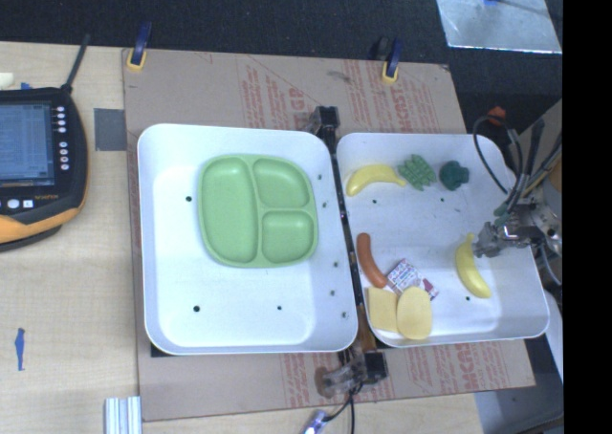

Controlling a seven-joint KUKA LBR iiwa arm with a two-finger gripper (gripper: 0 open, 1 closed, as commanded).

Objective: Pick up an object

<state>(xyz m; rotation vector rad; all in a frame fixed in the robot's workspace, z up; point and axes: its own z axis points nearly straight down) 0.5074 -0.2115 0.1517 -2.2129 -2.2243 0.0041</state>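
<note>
The right bin [516, 319] holds several toy foods. A yellow banana [375, 177] lies at its back left, with a light green leafy piece [417, 170] and a dark green broccoli [453, 174] beside it. A brown sausage [371, 260], a red-and-white wrapper [405, 276] and two pale yellow pieces [402, 313] crowd the front left. A second banana [472, 272] lies near the right wall. My gripper [495, 237] reaches in from the right edge, just above and behind that second banana, low over the bin floor.
The left bin [163, 231] bears a green divided plate [256, 209]. A tablet-like pendant [33, 164] lies on the bench at far left. Cables [512, 174] hang by the arm at the right bin's right wall.
</note>
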